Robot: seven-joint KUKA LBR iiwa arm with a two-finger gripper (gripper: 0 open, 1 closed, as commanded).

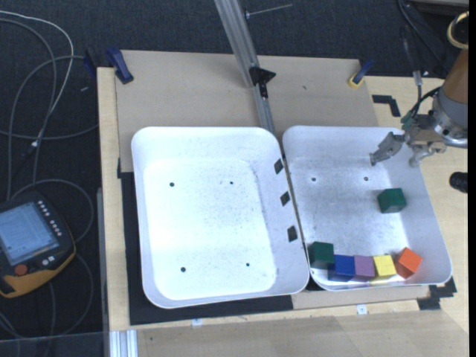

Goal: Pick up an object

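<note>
The arm ran off frame; its two-finger gripper [400,153] hung spread, holding nothing, above the small dark-green cube [391,199], bare white floor between.

Landmark: right bin [297,192]. Lone block [391,200] lies inside it, mid-right. Row of five blocks [363,263] along its near wall. Gripper [402,146] above its far right corner. Left bin [149,199] adjoins its left side.
</note>
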